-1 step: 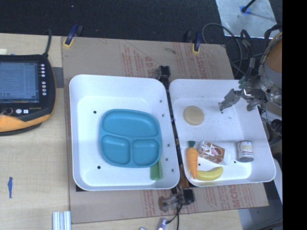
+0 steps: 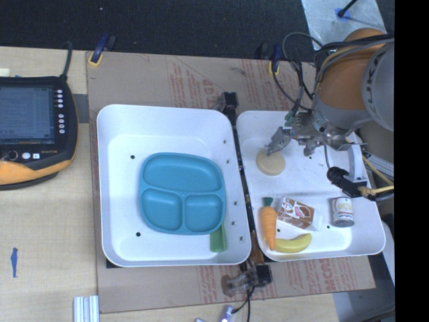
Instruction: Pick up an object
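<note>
Because the gripper (image 2: 289, 141) hangs over the right bin (image 2: 375, 247) by its back-left corner, jaws spread wide and holding nothing, the nearby tan disc (image 2: 271, 163) looks its likely target; carrot (image 2: 268, 227) and banana (image 2: 293, 243) lie along the front edge.

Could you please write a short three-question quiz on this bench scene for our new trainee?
1. True or false: the blue divided plate lies in the left bin.
2. Which item lies nearest the gripper? A) can B) round tan disc C) banana
3. Fill in: the carrot lies in the ____ bin.

Key
1. True.
2. B; the disc sits just below the gripper.
3. Right, beside the banana and the snack packet.
</note>
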{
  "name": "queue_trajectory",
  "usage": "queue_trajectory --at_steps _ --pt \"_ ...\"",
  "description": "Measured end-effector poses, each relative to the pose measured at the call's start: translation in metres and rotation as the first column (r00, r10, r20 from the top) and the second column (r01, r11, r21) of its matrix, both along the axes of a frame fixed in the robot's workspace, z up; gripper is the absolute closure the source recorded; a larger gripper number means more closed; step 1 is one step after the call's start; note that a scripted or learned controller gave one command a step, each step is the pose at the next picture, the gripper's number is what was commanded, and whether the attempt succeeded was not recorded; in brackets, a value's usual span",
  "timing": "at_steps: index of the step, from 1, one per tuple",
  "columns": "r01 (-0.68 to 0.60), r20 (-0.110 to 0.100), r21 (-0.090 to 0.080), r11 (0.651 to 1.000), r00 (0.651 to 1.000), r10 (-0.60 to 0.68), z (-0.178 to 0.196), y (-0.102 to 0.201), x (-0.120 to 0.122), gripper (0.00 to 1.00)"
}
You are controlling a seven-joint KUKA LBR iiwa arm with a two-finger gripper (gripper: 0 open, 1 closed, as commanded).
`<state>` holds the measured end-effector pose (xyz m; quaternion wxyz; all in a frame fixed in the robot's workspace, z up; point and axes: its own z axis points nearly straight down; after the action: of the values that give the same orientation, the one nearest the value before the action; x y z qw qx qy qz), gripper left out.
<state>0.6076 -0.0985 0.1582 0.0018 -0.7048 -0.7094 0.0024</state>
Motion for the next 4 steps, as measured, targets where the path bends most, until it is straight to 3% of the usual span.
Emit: queue_trajectory --at_steps 1,2,3,4 --pt "-0.002 -0.002 0.0 1.0 1.0 0.002 -0.067 -0.003 0.023 0.0" --pt "-0.004 -0.001 -0.001 1.0 1.0 0.004 -0.055 -0.004 0.024 1.0" --pt "-0.004 -0.001 -0.001 1.0 1.0 0.004 -0.055 -0.004 0.024 0.0" --pt "0.001 0.0 0.0 1.0 1.0 -0.001 -0.067 0.006 -0.04 0.0"
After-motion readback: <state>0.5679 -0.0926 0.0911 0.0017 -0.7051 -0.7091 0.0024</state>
